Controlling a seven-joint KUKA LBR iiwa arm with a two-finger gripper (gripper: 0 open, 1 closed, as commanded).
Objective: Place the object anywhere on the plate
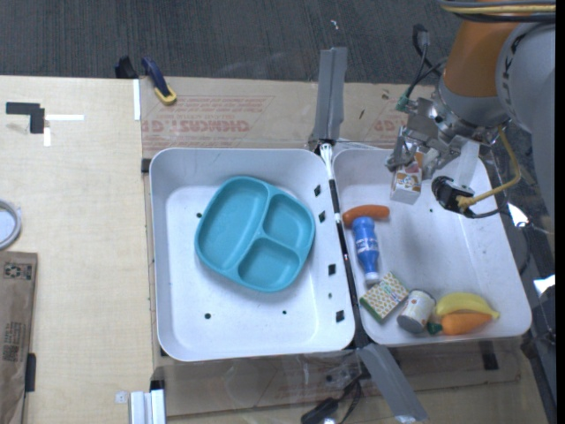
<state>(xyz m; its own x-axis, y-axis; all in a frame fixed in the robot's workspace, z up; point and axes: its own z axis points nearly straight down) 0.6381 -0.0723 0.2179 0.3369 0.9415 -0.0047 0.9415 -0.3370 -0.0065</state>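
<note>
Gripper (pixel 408 168) pinching small carton (pixel 406 184), compartmented plate (pixel 255 233)

small carton (pixel 406 184): white box with a reddish/orange printed face, upright, sits right at the gripper (pixel 411 159) fingertips, just below them, over the upper-left part of the right bin (pixel 494 263). can't tell if it's raised off the floor or resting on it. plate (pixel 255 233): teal, rounded-square, three compartments (one large, two smaller), lying flat and rotated a bit in the middle of the left bin (pixel 177 325), well apart from the gripper, down and to its left. nothing on the plate.
</note>
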